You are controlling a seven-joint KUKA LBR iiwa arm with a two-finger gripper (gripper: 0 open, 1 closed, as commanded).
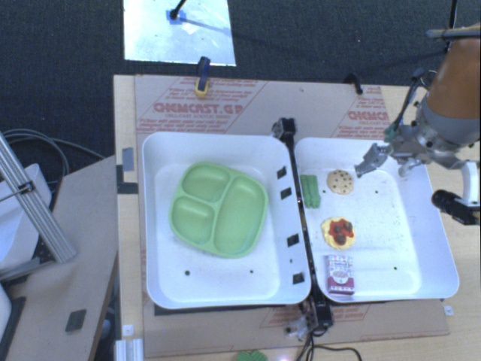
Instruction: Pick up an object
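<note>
Approach step: gripper hovers over the right bin, fingers spread, grasping nothing. Cookie lies just beside its left finger. Next move likely calls for centring over the cookie, then descending.

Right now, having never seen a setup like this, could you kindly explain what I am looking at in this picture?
One camera, fixed above a bench, looks down at a slant. The grey and orange shape at the right is a robot arm; its gripper hovers over the right bin, holding nothing. That bin contains a toy cookie, a green bar, a small yellow pizza-like toy and a little packet. The left bin holds a green divided plate.
</note>
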